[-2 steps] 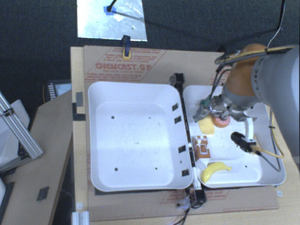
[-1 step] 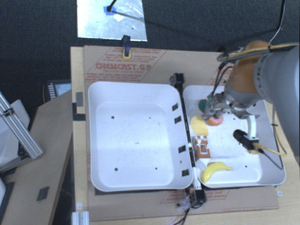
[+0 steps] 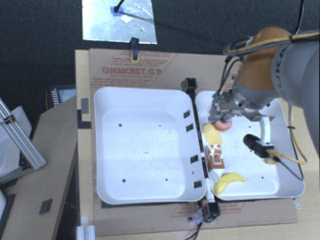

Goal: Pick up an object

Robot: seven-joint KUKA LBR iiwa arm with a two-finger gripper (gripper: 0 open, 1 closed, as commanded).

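Camera view put your gripper (image 3: 220, 115) low over the right bin (image 3: 287, 186), toward its far left corner, right above a round pink object (image 3: 225, 126). Which step would you say you were at?

You were at the grasp itself, as I judged it: down at the target, lift not yet begun. The pink object lay on the bin floor directly under the tool and was partly covered by it, so I couldn't see it gripped.

Was your tool clamped or released, then?

I couldn't tell, because the wrist hid that from the camera. You shouldn't have counted the object as held.

What else sat near your target?

A pale yellow object (image 3: 212, 134) lay just beside the pink one, on the side of the bin's left wall. Nearer along that wall was a small orange-and-white box (image 3: 215, 157), and a banana (image 3: 230, 181) lay by the near left corner. The left bin (image 3: 145, 149) played no part.

So what did your next move call for?

You needed a firm close on the pink object alone, then a straight lift clear of the bin floor. With the yellow piece so close, my worry was that you'd nudge it or pinch both. If the pink one didn't rise with the tool, you'd have needed a fresh try.
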